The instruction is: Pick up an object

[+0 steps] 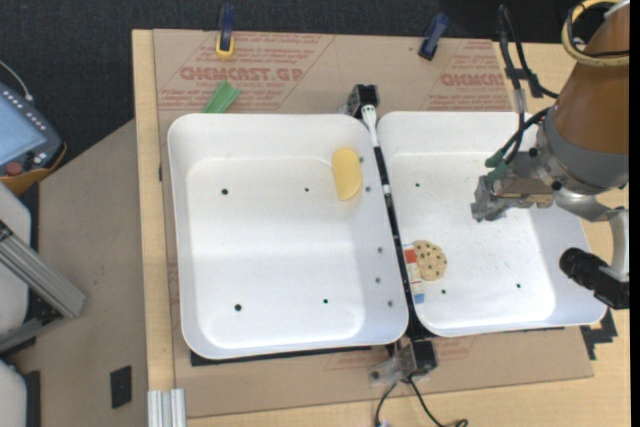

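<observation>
Nearest to the camera, low in the right bin (pixel 480 320), lies a round cookie (pixel 429 260) with dark spots, maybe chocolate chips. It sits close to the wall between the two bins, and a small red and white bit lies just beside it. Nothing is touching the cookie.

A little farther back, over the middle of that same bin, hangs the gripper (pixel 492 200) on the grey and orange arm (pixel 590 115). It is near the cookie but apart from it, up and to the right. I cannot tell how the hand is set (it looks like a grey lump from here). Nothing can be seen in its grasp.

Farther back again, in the left bin (pixel 200 245), a pale yellow thing (pixel 347 173) like a soft sponge or a banana piece rests near the right wall.

So the job looks barely started. No object has been picked up yet. My guess is the cookie is the closest thing to grab, and reaching it, closing on it, and lifting are all left to do.
</observation>
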`<act>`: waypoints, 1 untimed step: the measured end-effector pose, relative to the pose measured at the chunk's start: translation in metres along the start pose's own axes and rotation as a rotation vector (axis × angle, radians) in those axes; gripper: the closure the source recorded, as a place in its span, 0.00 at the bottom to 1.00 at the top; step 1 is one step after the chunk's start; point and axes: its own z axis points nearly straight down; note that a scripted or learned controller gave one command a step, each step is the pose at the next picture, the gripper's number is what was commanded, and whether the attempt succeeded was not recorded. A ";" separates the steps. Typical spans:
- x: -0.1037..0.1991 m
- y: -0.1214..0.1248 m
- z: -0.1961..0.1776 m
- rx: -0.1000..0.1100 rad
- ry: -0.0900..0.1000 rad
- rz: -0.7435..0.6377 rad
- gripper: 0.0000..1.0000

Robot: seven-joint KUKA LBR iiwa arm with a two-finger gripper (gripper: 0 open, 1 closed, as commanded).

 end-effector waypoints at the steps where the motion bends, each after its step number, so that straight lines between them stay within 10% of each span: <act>1: 0.007 -0.004 0.087 0.019 0.003 0.003 1.00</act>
